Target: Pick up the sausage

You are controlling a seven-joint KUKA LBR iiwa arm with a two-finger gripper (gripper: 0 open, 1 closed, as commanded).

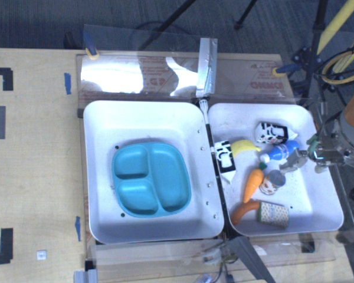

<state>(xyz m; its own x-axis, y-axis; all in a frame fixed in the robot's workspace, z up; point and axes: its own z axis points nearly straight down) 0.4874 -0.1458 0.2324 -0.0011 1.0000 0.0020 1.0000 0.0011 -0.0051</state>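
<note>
Lying at the near edge of the right bin [324, 214], the sausage [243, 210] is showing as a short, smooth, orange-brown curved cylinder, its right end touching a small speckled cup [274, 214] that is resting on its side. The gripper [318, 154] is sitting well apart from it, farther back and to the right, over the bin's right rim. The state of the hand cannot be told at this angle: the metal parts are blurring together, and nothing is showing as held.

Between sausage and gripper, several items are crowding the bin floor: an orange carrot [253, 183], tapered and matte, is leaning just above the sausage; a yellow banana [245, 147] is curving beside a black-and-white card [225, 157]; a blue bottle [279, 152] is lying just left of the gripper; a black-and-white patterned toy [271, 132] is sitting at the far side; a small round grey-lidded jar [273, 181] is sitting near the carrot.

The left bin [100, 122], shallow, white and glossy, is holding a teal plastic tray [150, 178] with three rounded compartments.
</note>
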